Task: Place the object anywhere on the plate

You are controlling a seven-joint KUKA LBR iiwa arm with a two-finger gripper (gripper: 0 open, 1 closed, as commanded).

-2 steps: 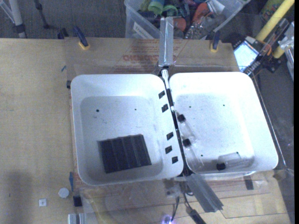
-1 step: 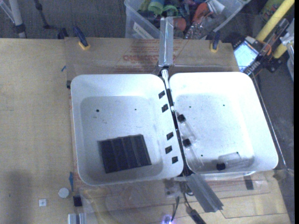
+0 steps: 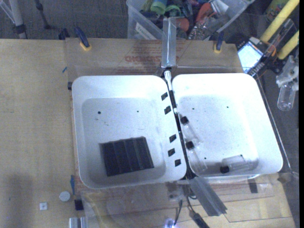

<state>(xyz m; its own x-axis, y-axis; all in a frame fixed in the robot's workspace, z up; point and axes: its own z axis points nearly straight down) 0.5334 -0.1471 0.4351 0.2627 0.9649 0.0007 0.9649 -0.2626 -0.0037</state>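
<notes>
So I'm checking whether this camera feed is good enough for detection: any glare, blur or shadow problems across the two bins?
Camera view: the white bins look washed out, strongest in the right bin; the clear object near its front edge blends into the floor; the dark plate in the left bin contrasts well; overall soft and slightly grainy.

No writing here can be read with any certainty. At twelve o'clock from the bins, the cardboard sheet on the bench bears faint reddish print, too blurred to make out. At about eleven o'clock from the right bin, the clear tub of toys carries a white label with dark marks that are too small to read.
</notes>
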